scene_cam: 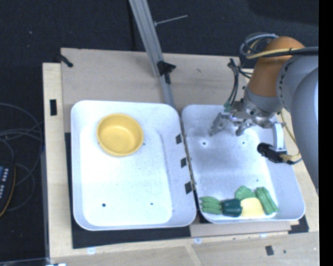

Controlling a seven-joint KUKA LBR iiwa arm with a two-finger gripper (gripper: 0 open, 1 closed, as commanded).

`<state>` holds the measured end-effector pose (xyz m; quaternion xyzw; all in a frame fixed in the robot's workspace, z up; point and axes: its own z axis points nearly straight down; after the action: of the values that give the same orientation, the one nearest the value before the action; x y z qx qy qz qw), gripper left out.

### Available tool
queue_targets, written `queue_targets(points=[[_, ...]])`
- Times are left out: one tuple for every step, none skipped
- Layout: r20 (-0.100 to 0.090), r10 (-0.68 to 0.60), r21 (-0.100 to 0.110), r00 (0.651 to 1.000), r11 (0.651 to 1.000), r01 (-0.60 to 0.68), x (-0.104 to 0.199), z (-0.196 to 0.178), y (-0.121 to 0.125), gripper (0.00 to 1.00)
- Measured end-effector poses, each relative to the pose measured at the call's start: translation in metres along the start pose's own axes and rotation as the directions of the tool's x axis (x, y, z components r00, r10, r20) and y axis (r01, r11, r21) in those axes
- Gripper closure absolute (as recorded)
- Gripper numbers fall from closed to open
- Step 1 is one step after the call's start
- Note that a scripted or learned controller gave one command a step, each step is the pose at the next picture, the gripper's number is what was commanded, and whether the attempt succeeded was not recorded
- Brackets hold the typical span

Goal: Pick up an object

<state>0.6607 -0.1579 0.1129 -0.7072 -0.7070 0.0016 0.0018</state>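
Observation:
A yellow bowl [120, 134] sits in the upper left of the left bin [127, 204]. Several small items lie along the near edge of the right bin [222, 159]: a green ridged piece [210, 204], a dark green block [231, 207], a yellow piece [252, 207], a small green piece [243, 192] and a green ridged stick [266, 199]. My gripper [228, 126] hangs over the far part of the right bin with its two fingers spread and nothing between them. It is well away from the items at the near edge.
A grey metal post [150, 37] slants down from the top to the far edge between the bins. The arm's orange band [272, 65] and grey body take up the right side. A black cable end [269, 151] hangs by the right bin's right wall.

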Motion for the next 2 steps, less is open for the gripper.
queue_targets(points=[[0.001, 0.0, -0.007, 1.0, 1.0, 0.0, -0.001, -0.015, 0.002, 1.0], [0.001, 0.001, -0.009, 1.0, 1.0, -0.001, -0.001, -0.057, 0.0, 1.0]])
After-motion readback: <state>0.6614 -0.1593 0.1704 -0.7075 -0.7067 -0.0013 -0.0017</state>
